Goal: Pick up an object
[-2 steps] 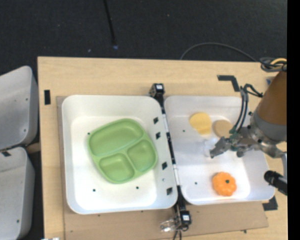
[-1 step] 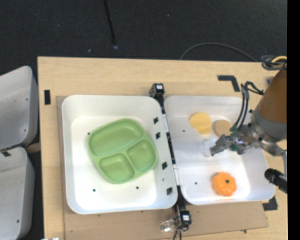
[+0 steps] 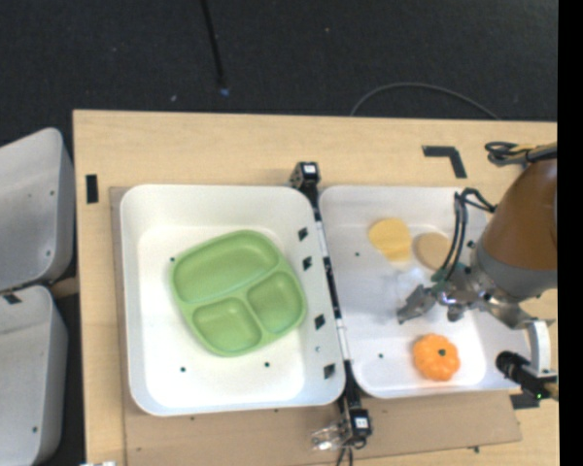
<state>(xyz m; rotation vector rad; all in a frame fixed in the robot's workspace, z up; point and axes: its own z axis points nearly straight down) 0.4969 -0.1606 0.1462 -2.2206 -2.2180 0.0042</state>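
Note:
The right white bin holds three things. A yellow lumpy piece lies toward its far side, with a tan round piece just right of it. An orange pumpkin-like object sits near the bin's front edge. My gripper hangs over the middle of this bin, below the tan piece and above the orange object. Nothing shows in its grasp. The arm's orange band and grey wrist cover the bin's right side.
The left white bin carries a green divided plate. A black ridge with clips separates the two bins. Cables run along the arm. Wooden bench surrounds the bins.

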